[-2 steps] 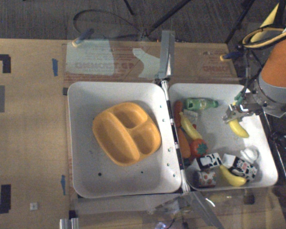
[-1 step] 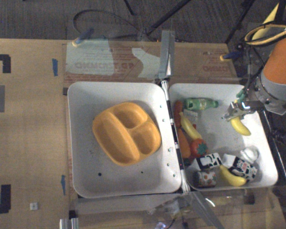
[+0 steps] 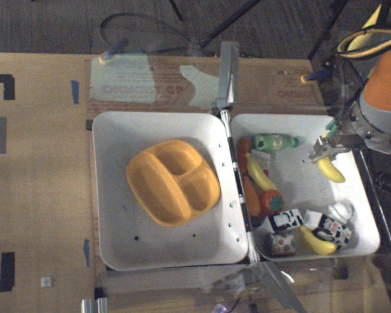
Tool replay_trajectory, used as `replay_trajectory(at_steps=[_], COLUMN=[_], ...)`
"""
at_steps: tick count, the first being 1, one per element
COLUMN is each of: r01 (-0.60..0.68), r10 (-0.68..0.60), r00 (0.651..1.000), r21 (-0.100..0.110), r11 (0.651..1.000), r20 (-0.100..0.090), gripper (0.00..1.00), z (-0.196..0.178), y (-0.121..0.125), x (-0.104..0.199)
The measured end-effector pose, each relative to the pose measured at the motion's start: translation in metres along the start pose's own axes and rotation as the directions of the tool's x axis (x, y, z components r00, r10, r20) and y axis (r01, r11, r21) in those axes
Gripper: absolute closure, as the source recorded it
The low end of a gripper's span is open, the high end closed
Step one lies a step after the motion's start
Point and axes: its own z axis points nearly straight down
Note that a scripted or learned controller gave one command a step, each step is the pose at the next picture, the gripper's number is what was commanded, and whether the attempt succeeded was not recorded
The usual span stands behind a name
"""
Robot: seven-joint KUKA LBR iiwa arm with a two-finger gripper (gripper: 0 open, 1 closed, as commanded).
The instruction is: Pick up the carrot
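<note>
The tool (image 3: 320, 150) is hovering in the right bin (image 3: 368, 204), at two o'clock from the carrot (image 3: 251, 197). A banana (image 3: 331, 170) is lying just beneath it. Whether it is open, I cannot tell.

The arm (image 3: 381, 103) has a broad orange band above a light grey wrist housing with a rounded outline. The gripper (image 3: 320, 150) is a small assembly of pale metallic and dark parts. A thin cable runs along the wrist. Markings and screws are not resolvable.
</note>
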Motion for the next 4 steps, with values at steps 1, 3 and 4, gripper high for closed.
replay_trajectory(at_steps=[1, 3, 4], r01=[0.0, 0.013, 0.094], r10=[0.0, -0.013, -0.094], r00=[1.0, 1.0, 0.996], r21=[0.0, 0.0, 0.003], r11=[1.0, 1.0, 0.996], r20=[0.0, 0.0, -0.002], gripper=[0.0, 0.0, 0.0], z=[0.0, 0.137, 0.059], y=[0.0, 0.076, -0.004], x=[0.0, -0.038, -0.054])
